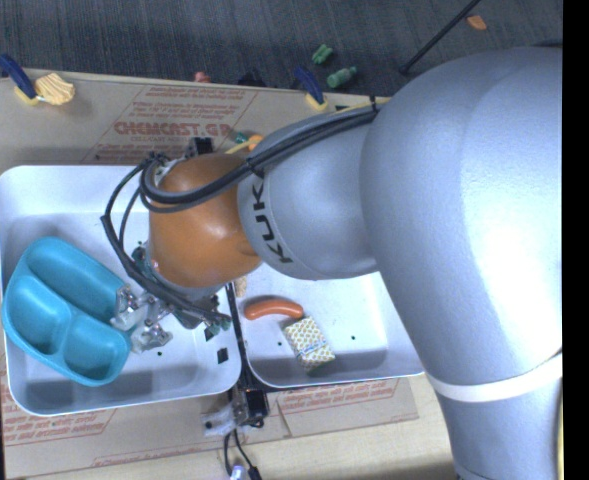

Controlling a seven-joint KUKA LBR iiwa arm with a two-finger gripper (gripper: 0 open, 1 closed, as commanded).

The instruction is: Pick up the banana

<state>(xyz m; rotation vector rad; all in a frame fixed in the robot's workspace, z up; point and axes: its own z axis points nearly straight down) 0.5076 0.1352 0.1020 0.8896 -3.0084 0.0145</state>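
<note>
My gripper (pixel 142 320) hangs low over the left bin (pixel 34 183), right against the right edge of a blue two-compartment tray (pixel 59 313). The orange wrist band (pixel 199 223) and the grey arm (pixel 394 198) cover the middle of both bins. A small yellow-orange sliver (pixel 246 143) peeks out behind the arm at the back edge; I cannot tell whether it is the banana. Nothing can be seen held in the gripper.
In the right bin (pixel 374 353) lie an orange sausage-shaped thing (pixel 272 309) and a yellow patterned block (pixel 309 343), close to the divider between the bins. A yellow-tipped blue clamp (pixel 44 88) sits on the cardboard at the back left.
</note>
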